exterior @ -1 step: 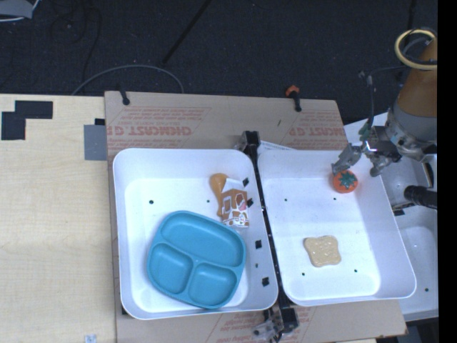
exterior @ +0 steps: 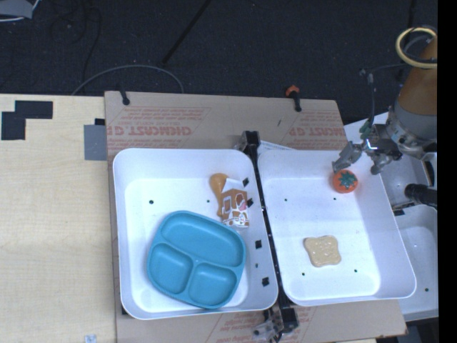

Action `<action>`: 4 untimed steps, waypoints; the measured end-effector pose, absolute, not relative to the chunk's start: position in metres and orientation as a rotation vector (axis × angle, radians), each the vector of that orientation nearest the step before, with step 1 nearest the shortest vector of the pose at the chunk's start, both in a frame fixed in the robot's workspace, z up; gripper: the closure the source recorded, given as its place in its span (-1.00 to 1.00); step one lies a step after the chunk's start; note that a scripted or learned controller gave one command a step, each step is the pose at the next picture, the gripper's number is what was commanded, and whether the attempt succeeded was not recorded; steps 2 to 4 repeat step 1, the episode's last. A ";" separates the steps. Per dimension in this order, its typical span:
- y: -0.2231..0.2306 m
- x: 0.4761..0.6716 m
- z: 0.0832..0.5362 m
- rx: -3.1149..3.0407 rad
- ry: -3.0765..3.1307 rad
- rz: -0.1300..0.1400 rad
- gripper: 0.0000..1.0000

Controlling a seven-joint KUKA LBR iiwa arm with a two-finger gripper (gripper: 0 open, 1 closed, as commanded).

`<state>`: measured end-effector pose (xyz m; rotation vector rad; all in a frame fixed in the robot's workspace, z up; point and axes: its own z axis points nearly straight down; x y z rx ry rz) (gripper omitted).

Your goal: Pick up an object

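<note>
A small orange-red ball (exterior: 345,181) with a green patch lay in the right bin (exterior: 400,249), close to its far right corner. The hand (exterior: 364,159) hovered just above and beside it at the bin's far rim, its two fingers spread apart, one reaching toward the ball and the other off to the right; nothing was between them. Nearer the front of the same bin lay a flat tan slice of toast (exterior: 323,251), well apart from the ball. In the left bin (exterior: 127,213) a blue divided plate (exterior: 196,259) took up the near part, and just beyond it sat a small brown-and-white printed packet (exterior: 234,209) touching an orange-tan piece (exterior: 218,183). Both bins rested on a cardboard sheet (exterior: 214,120) on the bench (exterior: 50,227).
</note>
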<state>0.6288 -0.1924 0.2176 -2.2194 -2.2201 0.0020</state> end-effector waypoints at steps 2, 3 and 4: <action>-0.195 0.636 0.169 -2.215 -2.220 0.006 -1.00; -0.195 0.636 0.169 -2.215 -2.220 0.006 -1.00; -0.195 0.636 0.169 -2.215 -2.220 0.006 -1.00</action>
